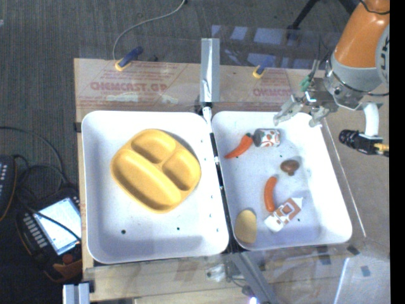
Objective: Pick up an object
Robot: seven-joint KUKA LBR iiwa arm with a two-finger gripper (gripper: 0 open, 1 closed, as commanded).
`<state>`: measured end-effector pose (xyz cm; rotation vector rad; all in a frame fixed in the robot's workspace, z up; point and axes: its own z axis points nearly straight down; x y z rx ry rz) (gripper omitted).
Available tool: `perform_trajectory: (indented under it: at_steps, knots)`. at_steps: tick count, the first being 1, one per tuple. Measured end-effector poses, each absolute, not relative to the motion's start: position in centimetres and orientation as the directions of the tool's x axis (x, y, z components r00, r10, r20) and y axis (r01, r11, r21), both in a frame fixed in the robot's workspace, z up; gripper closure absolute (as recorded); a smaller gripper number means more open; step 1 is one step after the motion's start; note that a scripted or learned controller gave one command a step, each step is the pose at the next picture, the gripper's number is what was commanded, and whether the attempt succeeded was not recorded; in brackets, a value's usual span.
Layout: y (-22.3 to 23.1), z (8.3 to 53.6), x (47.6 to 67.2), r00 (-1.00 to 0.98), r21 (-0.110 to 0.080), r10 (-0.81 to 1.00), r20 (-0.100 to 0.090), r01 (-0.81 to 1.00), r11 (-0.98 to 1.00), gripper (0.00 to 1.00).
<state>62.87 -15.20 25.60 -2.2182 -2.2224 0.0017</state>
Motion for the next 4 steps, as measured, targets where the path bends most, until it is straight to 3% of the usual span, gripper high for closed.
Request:
perform_trajectory:
  at_steps: [1, 2, 3, 4]
  knots:
    - [-16.1, 10.3, 57.7, -0.001, -0.002, 1.000, 0.001, 1.000, 0.001, 0.00]
    - [-13.4, 9.2, 53.8, 0.003, 0.017, 1.000, -0.006, 1.000, -0.003, 0.00]
    - [-13.2, 10.2, 53.9, 0.001, 0.017, 1.000, -0.002, 1.000, -0.001, 1.00]
    - [-9.6, 20.2, 53.7, -0.003, -0.001, 1.000, -0.001, 1.000, 0.003, 1.00]
